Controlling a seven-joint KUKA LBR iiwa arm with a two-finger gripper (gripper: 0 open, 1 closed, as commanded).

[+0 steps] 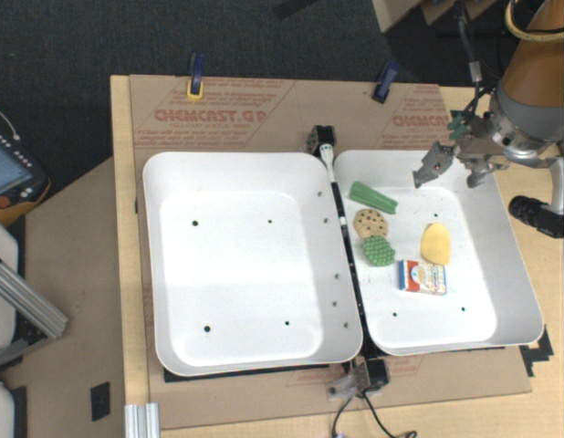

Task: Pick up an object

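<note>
The right bin (501, 318) holds a green bar (371, 196), a tan cookie (370, 222), a green knobbly piece (379, 251), a yellow rounded object (435, 243) and a small white, red and blue carton (421, 277). My gripper (455, 170) hangs above the bin's back right part, behind and above the yellow object. Its two fingers (432, 165) are spread apart with nothing between them. The orange-banded wrist (536, 80) rises toward the upper right.
The left bin (236, 254) sits beside the right one, with a black divider strip (341, 235) between them. Both rest on a cardboard sheet (264, 108) held by blue clamps (196, 80) at the back.
</note>
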